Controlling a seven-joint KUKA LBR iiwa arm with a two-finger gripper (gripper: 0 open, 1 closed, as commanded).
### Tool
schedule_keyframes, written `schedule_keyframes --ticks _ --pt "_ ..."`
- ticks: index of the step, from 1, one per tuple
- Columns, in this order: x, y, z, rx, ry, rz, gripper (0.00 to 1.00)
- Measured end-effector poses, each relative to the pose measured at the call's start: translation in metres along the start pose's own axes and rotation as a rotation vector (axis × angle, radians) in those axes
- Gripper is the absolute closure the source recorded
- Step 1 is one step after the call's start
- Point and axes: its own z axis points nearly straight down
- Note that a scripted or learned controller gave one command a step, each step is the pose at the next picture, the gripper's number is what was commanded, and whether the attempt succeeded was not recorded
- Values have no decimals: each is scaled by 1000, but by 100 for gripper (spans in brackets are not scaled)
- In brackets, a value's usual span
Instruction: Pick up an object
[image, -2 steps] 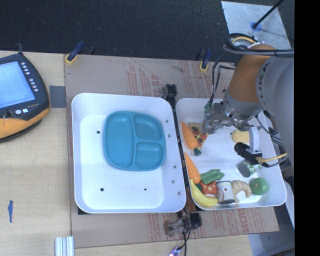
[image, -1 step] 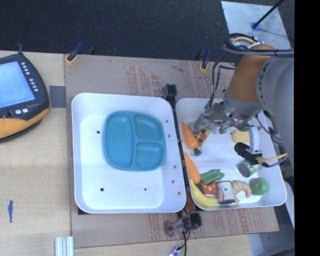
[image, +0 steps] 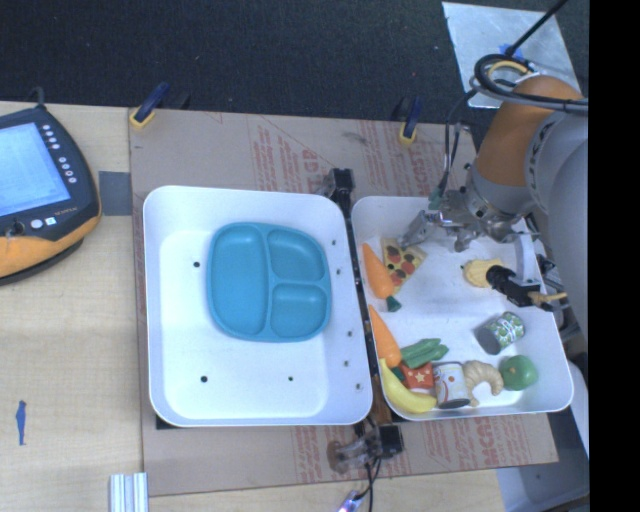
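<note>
My gripper (image: 468, 232) hangs low over the far part of the right bin (image: 555, 400), under the grey wrist and its orange band. A toy pizza slice (image: 403, 260) lies just to its left. A small yellow piece (image: 482, 272) lies just in front of it. An orange carrot (image: 377, 270) lies along the bin's left wall. Toward the near side sit a second carrot (image: 385, 338), a green pea pod (image: 423, 351), a banana (image: 405, 393), a small can (image: 452, 386), a beige piece (image: 484, 375), a green ball (image: 518, 373) and a grey-green can (image: 500, 331). I see nothing held.
The left bin (image: 170, 390) holds a blue divided plate (image: 268, 280). A teach pendant with a screen (image: 35, 190) lies on the bench at far left. Clamps (image: 148, 105) grip the cardboard's far edge. The arm's body crowds the right bin's right side.
</note>
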Motion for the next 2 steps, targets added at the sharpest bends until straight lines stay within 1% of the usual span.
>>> schedule_keyframes --ticks 1,2 --pt "32 -1 2 5 -1 -1 0" --pt "32 -1 -9 5 1 -5 100"
